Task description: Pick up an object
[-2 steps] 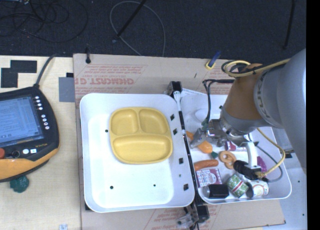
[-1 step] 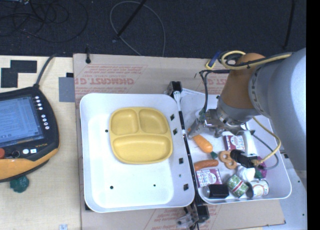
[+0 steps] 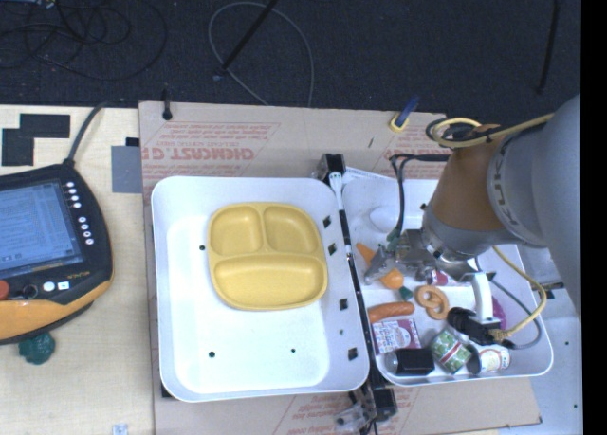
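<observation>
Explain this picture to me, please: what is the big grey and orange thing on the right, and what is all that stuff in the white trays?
The grey and orange thing is a robot arm, seen from a camera fixed above the bench and looking down at a slant. At its tip is a gripper, a two-fingered metal hand, lowered into the right bin. I cannot tell whether its fingers are open or shut, or whether they hold anything. That bin holds small toy-like items: a pretzel, a sausage, a small orange piece close to the gripper, a green can and a black block. The left bin holds a yellow divided plate. At the far left lies the arm's handheld control screen.
</observation>
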You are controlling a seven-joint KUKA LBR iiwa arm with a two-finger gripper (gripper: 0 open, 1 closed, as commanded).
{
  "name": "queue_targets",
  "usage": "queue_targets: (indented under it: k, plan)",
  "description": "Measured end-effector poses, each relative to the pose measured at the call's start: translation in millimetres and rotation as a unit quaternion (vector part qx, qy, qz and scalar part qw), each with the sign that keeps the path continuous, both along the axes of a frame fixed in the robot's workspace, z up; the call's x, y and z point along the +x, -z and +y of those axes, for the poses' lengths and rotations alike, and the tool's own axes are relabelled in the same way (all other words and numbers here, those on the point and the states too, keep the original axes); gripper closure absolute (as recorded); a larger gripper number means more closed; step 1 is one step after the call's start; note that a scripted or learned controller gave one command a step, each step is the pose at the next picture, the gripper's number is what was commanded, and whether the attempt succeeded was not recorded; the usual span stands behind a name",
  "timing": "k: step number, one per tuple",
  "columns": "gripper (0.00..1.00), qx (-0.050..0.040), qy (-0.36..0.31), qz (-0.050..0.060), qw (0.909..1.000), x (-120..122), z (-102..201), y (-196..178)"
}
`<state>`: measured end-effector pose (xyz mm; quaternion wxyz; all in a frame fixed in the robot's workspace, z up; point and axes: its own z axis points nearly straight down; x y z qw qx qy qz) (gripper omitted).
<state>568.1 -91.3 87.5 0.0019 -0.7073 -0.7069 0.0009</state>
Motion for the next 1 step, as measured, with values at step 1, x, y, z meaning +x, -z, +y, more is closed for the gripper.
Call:
queue_targets:
  k: [1]
  plan:
    - [1.00,0.0021,0.001,0.001,1.0000,0.8,0.6,-9.4]
